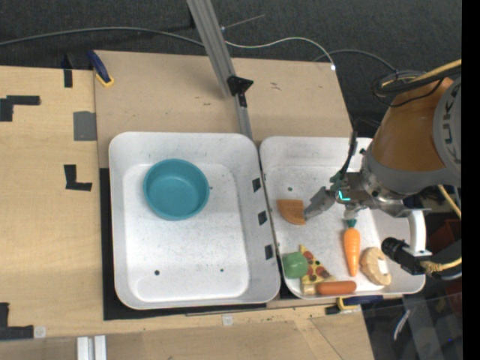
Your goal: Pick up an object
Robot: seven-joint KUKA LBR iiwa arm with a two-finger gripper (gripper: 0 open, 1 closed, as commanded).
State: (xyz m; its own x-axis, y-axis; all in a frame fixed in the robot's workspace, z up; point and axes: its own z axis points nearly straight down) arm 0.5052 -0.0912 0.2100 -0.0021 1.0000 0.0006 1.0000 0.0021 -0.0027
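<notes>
My gripper (334, 210) hangs low over the right bin (315, 163), open, with nothing between its fingers. One finger (319, 201) points left and ends just right of a brown wedge-shaped piece (292, 211). The other finger (350, 219) points down, just above the top of an orange carrot (351, 250). A tan bread roll (375, 266) lies right of the carrot. A green toy vegetable (295, 264), a small multicoloured piece (312, 267) and a red sausage (335, 287) lie along the bin's front edge.
The left bin (135, 268) holds a blue bowl (176, 189) in its back half. A grey metal pole (217, 43) slants down to the back of the divider between the bins. The arm's grey and orange body (412, 141) covers the right bin's right side.
</notes>
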